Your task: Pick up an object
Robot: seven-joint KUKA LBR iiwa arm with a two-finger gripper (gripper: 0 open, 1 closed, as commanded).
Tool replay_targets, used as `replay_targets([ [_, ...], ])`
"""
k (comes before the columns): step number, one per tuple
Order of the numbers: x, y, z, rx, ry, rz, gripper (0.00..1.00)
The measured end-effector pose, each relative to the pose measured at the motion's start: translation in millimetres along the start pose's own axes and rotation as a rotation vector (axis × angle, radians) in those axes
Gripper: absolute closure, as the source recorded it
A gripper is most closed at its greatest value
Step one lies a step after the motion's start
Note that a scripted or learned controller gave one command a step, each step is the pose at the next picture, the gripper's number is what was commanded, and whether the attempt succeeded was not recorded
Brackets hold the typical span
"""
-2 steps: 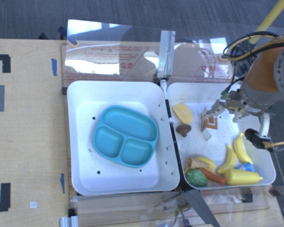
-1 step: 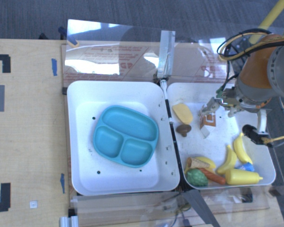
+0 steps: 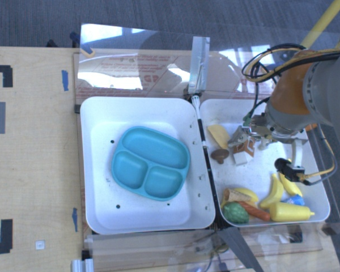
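The tool [image 3: 245, 142] hangs low in the right bin [image 3: 320, 208] over small blurred toy pieces [image 3: 242, 152]. Its grip cannot be told; the wrist hides it

Small brown-and-white block [image 3: 245, 151] lies in the right bin [image 3: 320, 194], beside a tan wedge [image 3: 219, 135].

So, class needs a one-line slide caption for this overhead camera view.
Gripper over toy food in the right bin; blue divided plate in the left bin.
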State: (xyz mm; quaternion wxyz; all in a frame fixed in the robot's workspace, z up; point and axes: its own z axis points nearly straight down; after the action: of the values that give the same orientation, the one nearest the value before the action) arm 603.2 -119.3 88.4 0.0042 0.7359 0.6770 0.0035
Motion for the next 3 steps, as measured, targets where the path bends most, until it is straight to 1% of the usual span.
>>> replay_targets([
  [1, 19.3, 1.0, 2.1, 0.004, -0.003, 0.115, 0.00],
  [2, 19.3, 1.0, 2.1, 0.004, -0.002, 0.115, 0.00],
  [3, 19.0, 2.7, -7.2, 0.002, -0.002, 0.115, 1.00],
])
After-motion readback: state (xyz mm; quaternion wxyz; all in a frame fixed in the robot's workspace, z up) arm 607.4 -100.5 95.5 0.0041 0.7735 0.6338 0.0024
